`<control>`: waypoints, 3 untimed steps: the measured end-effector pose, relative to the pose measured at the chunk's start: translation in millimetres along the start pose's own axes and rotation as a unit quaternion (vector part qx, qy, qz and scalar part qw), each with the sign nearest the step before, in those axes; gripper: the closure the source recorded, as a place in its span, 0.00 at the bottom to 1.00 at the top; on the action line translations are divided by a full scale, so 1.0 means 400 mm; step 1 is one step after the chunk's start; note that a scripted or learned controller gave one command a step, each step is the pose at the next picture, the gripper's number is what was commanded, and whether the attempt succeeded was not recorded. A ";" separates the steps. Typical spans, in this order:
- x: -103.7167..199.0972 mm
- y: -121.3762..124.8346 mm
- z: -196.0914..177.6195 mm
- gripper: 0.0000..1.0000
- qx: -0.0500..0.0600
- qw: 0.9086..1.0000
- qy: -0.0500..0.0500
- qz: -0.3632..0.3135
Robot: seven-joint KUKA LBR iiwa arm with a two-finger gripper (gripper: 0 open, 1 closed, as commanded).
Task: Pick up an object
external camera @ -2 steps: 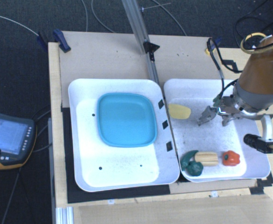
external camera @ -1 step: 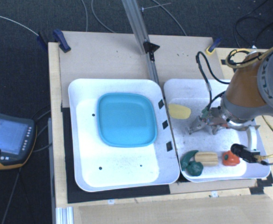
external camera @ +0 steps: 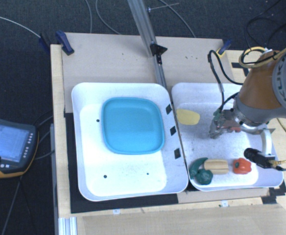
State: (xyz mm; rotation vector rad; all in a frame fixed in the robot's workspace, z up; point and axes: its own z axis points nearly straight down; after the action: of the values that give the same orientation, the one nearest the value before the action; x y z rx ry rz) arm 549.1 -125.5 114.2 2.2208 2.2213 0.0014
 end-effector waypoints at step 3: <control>0.037 0.012 -0.337 1.00 -0.002 1.000 0.000 0.000</control>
State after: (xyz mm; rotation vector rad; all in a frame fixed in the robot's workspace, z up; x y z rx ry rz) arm 553.9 -110.7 249.2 2.2181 2.2204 0.0041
